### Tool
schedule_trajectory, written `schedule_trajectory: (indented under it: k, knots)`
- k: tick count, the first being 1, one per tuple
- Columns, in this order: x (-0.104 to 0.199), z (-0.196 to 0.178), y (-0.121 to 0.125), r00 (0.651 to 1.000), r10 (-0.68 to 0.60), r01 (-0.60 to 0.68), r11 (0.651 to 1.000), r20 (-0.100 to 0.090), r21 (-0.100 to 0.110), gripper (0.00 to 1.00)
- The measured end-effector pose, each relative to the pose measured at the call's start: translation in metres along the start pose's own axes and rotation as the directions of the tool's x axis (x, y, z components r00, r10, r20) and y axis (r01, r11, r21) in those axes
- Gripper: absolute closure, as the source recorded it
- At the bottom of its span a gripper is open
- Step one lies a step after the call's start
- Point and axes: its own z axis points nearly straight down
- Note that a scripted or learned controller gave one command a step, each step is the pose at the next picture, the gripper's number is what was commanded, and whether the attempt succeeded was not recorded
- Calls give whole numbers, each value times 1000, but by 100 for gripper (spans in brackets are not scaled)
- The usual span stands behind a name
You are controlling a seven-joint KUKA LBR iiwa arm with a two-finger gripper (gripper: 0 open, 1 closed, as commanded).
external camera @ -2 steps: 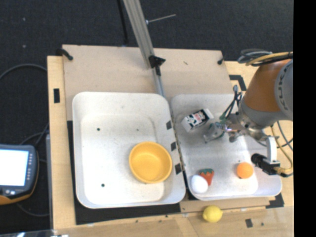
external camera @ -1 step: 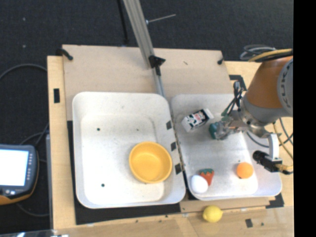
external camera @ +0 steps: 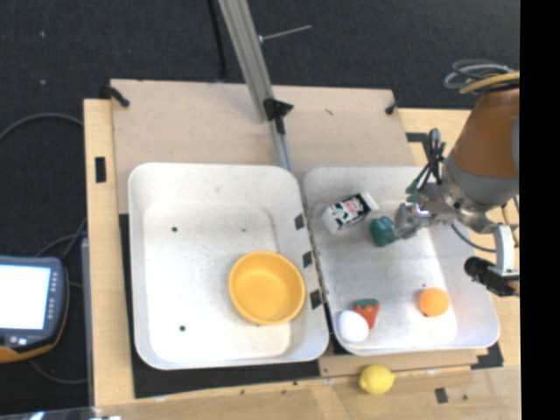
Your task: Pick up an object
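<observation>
The right bin (external camera: pixel 455 331) holds several objects. A small teal block (external camera: pixel 382 231) lies near its middle, and a white and black packet (external camera: pixel 348 212) sits just up and left of it. An orange ball (external camera: pixel 433 302), a red strawberry-like toy (external camera: pixel 369 311) and a white egg (external camera: pixel 353 326) lie along the front. My gripper (external camera: pixel 405 222) is low in this bin, right beside the teal block's right side, seemingly touching it. Nothing is lifted off the bin floor.
A yellow bowl (external camera: pixel 267 287) sits in the left bin (external camera: pixel 175 208), near the wall between the bins. A yellow lemon (external camera: pixel 376 379) lies on the bench in front of the right bin. A metal pole (external camera: pixel 254 59) slants up behind the bins.
</observation>
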Motion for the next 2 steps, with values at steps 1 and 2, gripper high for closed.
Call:
schedule_trajectory:
  k: [1, 2]
  knots:
    - [-1, -40, 2, 1000, -8, 8, 1000, 0, 0, 100]
    - [50, -39, 19, 1000, -8, 8, 1000, -2, 5, 100]
